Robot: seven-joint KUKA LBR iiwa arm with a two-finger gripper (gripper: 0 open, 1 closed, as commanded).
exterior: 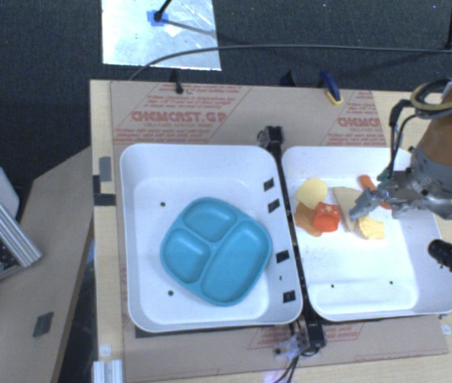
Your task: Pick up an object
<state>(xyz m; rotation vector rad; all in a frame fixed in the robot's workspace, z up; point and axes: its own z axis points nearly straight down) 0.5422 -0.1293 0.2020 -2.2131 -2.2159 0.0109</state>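
The bench carries a brown sheet [210, 110] printed in red with "CHEMCAST", legible twice: once above the left bin and once, reversed, above the right bin. At 12 o'clock from the left bin lies a silver foil square [160, 22] with a small blue tape mark.

Left bin [142, 214]: white, shallow. It contains one blue divided plate [216, 250] with three compartments, lying flat slightly toward 5 o'clock of the bin centre. No writing is legible on it.

Right bin [370, 290]: white, shallow, touching the left bin along a seam fitted with black clips. The objects are grouped in its upper half, at roughly 11 to 12 o'clock of the bin centre:
- a yellow rounded item [313, 190];
- an orange-and-red item [319, 218], touching the yellow one at its 6 o'clock;
- a tan wedge [344, 198], just beside these at 3 o'clock;
- a small orange piece [366, 182];
- a pale yellow block [372, 229].

Gripper [363, 208]: enters from 3 o'clock and sits low over the right bin, between the tan wedge and the pale yellow block. Jaw condition: cannot be determined.
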